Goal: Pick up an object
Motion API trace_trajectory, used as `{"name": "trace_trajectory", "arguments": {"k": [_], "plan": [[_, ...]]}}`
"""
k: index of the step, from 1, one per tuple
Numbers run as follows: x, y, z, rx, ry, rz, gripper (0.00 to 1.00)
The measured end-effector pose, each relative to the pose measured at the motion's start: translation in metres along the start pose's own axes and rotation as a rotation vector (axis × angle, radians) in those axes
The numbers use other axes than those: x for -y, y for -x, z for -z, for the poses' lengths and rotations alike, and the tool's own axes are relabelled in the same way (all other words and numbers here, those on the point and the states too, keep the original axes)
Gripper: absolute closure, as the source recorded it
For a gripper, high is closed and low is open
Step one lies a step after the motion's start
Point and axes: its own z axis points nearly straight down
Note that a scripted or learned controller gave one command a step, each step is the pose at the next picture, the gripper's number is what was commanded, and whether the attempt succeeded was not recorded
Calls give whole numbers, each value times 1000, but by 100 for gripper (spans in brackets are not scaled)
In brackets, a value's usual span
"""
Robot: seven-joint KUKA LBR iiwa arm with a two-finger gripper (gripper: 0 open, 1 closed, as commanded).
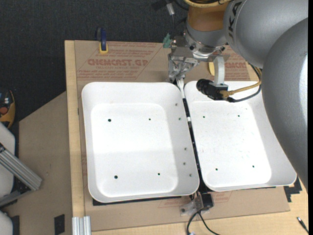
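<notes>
Jaws at the far end of the seam between the left bin (93,131) and the right bin (234,151); whether released or clenched cannot be told. Where the object lies cannot be told, so the pick is judged not yet made: finding, grasping and lifting remain. Bins: shallow, smooth, white, round-cornered. Surface (78,62): flat brown board, red-printed.
</notes>
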Motion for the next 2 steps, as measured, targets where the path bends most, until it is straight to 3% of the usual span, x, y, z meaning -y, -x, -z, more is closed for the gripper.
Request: {"name": "trace_trajectory", "arguments": {"k": [1,2], "plan": [[11,-8,51,-1,4,-1,100],[24,2,69,0,2,-4,100]]}}
